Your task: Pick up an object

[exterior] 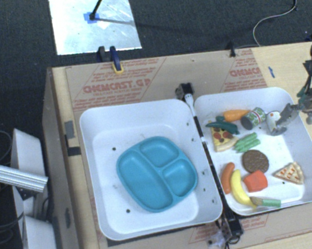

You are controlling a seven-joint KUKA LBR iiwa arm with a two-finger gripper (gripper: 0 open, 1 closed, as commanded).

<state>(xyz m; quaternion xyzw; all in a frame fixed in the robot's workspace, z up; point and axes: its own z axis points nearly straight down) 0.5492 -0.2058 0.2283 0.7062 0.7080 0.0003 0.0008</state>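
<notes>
The right bin (306, 146) holds several toy foods: a carrot (235, 114), a green can (254, 117), a pizza slice (222, 137), a green pea pod (246, 142), a brown round patty (255, 160), a banana (239, 189), a red block (255, 181) and a second pizza slice (289, 173). My gripper (278, 123) reaches in from the right and hangs low over the bin's upper right part. It is just right of the green can, with bare white floor beneath it. I see nothing held in it.
The left bin (100, 157) holds a blue divided plate (157, 172). An orange sausage (227, 178) lies by the banana, and a green stalk (266, 201) sits at the right bin's front wall. A black divider clamp (186, 92) joins the bins at the back.
</notes>
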